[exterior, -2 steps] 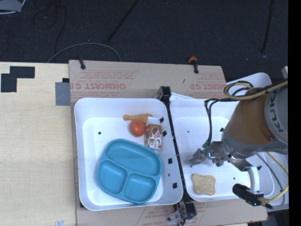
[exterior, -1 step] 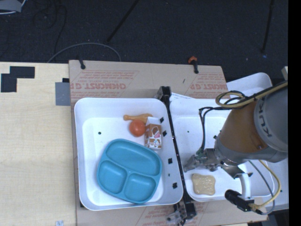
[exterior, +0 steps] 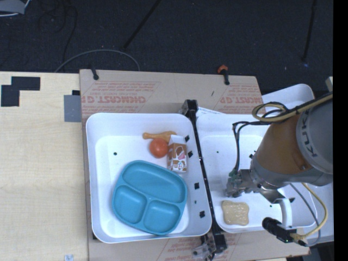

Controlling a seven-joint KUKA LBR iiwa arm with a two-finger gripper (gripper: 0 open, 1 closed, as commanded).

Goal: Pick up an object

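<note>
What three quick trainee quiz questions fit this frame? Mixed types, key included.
1. True or false: the blue divided tray lies in the right bin.
2. Which bin holds the beige slice? A) left B) right
3. Fill in: the small carton stands beside the red ____.

Key: 1 false, it lies in the left bin. 2 B, near that bin's front edge, just below the gripper. 3 ball.
</note>
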